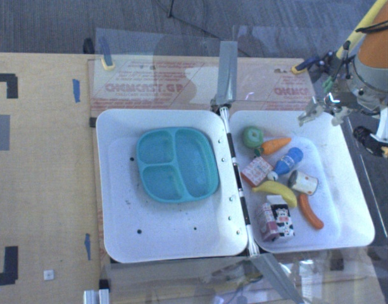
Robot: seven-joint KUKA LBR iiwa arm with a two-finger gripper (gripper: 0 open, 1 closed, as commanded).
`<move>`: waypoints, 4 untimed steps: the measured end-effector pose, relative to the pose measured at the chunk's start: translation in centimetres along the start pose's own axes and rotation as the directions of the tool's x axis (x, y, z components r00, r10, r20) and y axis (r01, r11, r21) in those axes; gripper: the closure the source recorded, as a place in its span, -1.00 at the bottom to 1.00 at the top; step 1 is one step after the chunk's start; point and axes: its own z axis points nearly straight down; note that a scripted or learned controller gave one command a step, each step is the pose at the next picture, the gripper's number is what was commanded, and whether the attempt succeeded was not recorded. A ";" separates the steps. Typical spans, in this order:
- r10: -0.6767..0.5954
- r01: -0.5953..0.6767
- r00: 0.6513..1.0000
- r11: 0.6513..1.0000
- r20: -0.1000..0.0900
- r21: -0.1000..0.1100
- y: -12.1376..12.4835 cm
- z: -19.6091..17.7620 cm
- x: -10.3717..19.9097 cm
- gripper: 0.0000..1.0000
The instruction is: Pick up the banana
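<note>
While the banana (277, 192) lay ungrasped mid-right bin (345, 163), the gripper (322, 110) hovered open and empty over its far edge; pickup remained undone.

Banana (277, 191) in right bin (345, 189)

Two white bins sit side by side at frame centre; the left bin (111, 189) holds a teal divided plate (178, 164); the right bin (345, 189) holds the banana (276, 190) near its middle, touching a small pink box (256, 170) and just beside a white cup (304, 183); the gripper (323, 111) hangs at the upper right, above the bin's far rim, well apart from the banana.
</note>
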 end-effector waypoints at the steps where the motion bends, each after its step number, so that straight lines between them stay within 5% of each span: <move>1: 0.054 -0.054 0.999 0.999 0.000 0.001 -0.5 5.0 4.3 -1.00; 2: 0.306 -0.306 0.952 0.952 0.000 0.003 -5.2 3.1 2.2 -1.00; 3: 0.270 -0.270 0.963 0.963 -0.001 -0.015 -10.3 7.9 4.9 -1.00; 4: 0.270 -0.270 0.963 0.963 -0.001 -0.015 -10.3 7.9 4.9 -1.00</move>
